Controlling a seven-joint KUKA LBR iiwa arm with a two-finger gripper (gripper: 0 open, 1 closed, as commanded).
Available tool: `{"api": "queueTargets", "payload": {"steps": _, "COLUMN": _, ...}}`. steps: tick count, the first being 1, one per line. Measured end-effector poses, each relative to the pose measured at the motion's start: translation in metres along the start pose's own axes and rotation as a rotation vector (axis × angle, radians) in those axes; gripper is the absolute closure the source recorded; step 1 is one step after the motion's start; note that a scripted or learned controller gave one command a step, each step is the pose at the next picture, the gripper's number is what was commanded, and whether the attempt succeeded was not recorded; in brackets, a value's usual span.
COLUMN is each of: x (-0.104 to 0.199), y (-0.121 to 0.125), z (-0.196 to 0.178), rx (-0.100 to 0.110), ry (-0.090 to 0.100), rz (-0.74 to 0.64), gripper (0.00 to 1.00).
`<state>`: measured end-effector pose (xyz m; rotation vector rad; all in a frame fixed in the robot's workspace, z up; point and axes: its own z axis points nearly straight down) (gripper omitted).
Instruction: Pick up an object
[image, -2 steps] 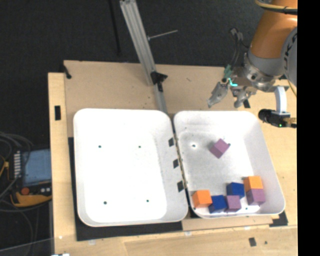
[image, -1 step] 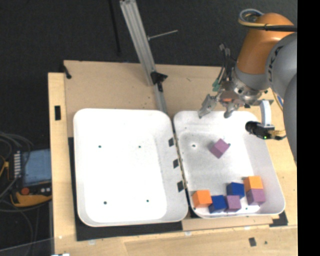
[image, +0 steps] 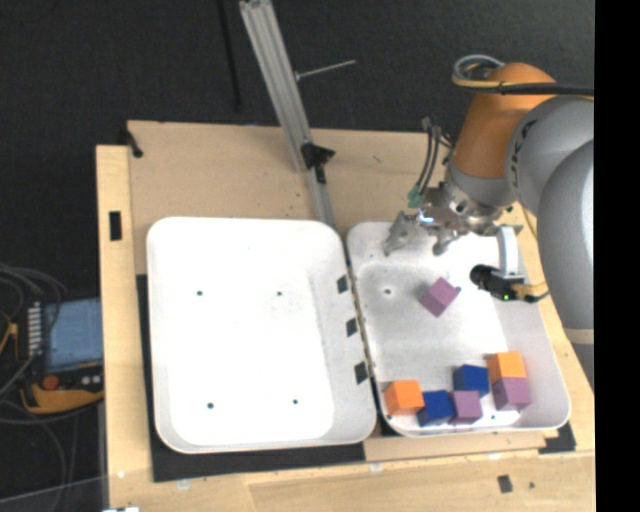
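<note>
Purple cube (image: 438, 297) alone, 6 cubes (image: 460, 392) clustered nr front rim

I can read no text, label, brand or number from here. The small device (image: 68, 345) left of the bench (image: 250, 170) has a blue face, too blurred for me to read.

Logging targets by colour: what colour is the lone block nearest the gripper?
Purple: the lone block lies apart in the right bin, shown best in the camera view.
</note>
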<state>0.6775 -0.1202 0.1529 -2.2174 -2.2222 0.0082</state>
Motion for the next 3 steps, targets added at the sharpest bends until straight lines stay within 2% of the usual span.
{"api": "queueTargets", "payload": {"steps": 1, "x": -0.001, "y": 0.000, "z": 0.052, "rx": -0.002, "ry": -0.001, "rz": 0.002, "gripper": 0.00}}
{"api": "queueTargets", "payload": {"steps": 2, "x": -0.002, "y": 0.002, "z": 0.036, "rx": -0.011, "ry": -0.001, "rz": 0.003, "gripper": 1.00}}
{"api": "queueTargets", "payload": {"steps": 3, "x": -0.001, "y": -0.002, "z": -0.010, "rx": -0.012, "ry": 0.001, "rz": 0.002, "gripper": 1.00}}
